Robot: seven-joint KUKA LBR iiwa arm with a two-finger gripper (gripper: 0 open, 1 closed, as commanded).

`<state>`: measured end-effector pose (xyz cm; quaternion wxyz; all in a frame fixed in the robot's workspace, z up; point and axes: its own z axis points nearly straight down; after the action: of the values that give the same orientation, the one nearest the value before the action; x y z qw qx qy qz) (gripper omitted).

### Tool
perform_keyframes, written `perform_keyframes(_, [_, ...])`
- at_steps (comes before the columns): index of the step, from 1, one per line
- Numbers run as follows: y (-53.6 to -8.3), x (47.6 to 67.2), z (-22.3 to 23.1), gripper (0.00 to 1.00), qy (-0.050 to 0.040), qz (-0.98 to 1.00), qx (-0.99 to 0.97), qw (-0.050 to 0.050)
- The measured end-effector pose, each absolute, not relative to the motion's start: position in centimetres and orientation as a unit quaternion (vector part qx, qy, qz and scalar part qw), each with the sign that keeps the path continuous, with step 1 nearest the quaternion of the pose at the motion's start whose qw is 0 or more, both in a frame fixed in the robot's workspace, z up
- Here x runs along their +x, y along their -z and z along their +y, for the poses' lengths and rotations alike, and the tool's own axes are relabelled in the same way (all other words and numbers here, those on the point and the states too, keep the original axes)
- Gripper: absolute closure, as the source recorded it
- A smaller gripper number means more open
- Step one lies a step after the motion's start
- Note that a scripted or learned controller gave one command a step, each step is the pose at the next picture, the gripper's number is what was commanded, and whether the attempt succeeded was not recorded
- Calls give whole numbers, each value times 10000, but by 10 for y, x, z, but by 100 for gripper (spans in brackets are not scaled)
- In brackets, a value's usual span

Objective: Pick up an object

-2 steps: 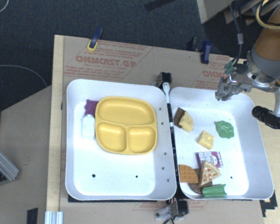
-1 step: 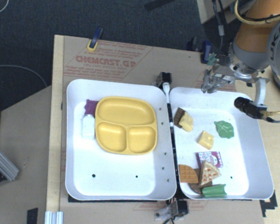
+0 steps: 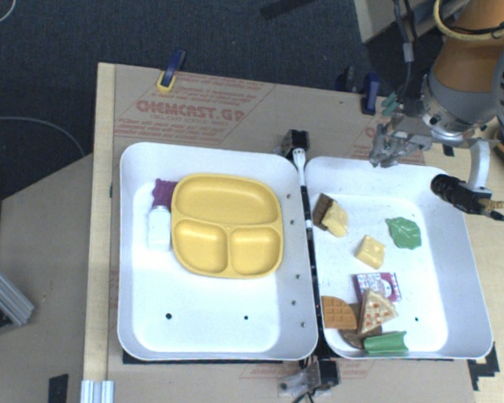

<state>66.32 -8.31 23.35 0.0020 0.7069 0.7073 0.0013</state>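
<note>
- Gripper [image 3: 388, 156] hangs above the right bin's [image 3: 459, 260] far rim; I cannot tell its opening.
- Yellow tray [image 3: 227, 225] fills the left bin [image 3: 205, 325].

Position: one camera is sitting fixed above the table [image 3: 108, 227].
Facing: it is looking down at a slant, seemingly from the front edge.
Range: it is taking in both bins [image 3: 131, 255] whole.
Arm [image 3: 478, 58]: entering from the right.
</note>
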Motion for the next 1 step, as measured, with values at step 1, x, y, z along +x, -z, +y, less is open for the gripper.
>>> perform_keyframes(1, [-214,660,-79,100,10,7072,7070,-13])
